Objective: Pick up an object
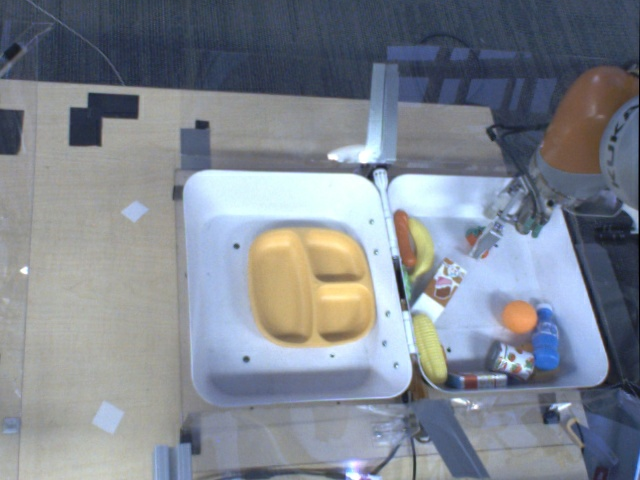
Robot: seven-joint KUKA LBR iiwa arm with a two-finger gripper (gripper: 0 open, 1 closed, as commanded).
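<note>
My gripper [489,236] hangs over the upper part of the right bin [478,313], reaching in from the right. Just off its tip to the left lies a small red and green object [475,240], touching or nearly touching it; I cannot make out whether it is gripped. Along that bin's left wall lie a red sausage [403,238], a banana [423,248] and a corn cob [430,346]. A small printed carton [447,281] lies near the middle. An orange [519,317], a blue bottle [546,336], a can [510,360] and a marker [480,379] crowd the lower right.
A yellow divided tray [310,286] sits in the middle of the left bin [218,230]. A metal post [384,113] stands behind the seam between the bins. Bare white floor shows in the right bin around its centre.
</note>
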